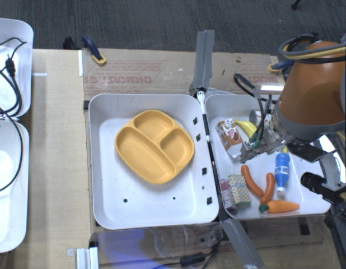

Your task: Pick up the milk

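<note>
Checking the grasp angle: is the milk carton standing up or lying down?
Lying down. The milk carton shows its printed face upward on the right bin floor, beside the banana.

The grey arm, its orange band bulking large in the foreground, reaches in over the far right part of the right-hand white bin. The wrist points down and leftward toward the bin's middle. The gripper hangs low above the bin floor, its slim metal tip apparently close to the surface, though the angle blurs detail.
</note>
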### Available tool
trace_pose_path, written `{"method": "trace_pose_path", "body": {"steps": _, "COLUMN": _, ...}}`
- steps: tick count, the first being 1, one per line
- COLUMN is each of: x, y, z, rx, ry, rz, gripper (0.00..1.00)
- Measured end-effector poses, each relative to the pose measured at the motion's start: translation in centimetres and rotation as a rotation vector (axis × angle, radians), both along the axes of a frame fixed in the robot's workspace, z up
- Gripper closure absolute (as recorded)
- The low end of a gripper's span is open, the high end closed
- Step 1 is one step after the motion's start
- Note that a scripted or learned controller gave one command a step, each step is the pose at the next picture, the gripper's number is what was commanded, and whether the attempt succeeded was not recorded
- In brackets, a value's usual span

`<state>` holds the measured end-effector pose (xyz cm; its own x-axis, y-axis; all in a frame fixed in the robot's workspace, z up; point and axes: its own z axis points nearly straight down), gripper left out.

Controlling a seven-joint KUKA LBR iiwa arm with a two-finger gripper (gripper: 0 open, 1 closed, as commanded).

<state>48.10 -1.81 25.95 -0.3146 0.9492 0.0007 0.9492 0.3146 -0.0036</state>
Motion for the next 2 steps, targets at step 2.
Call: {"method": "trace_pose_path", "body": {"steps": 2, "x": -0.2, "y": 5.7, "z": 4.4, "rx": -0.001, "ry": -0.002, "rz": 0.102, "gripper": 1.0}}
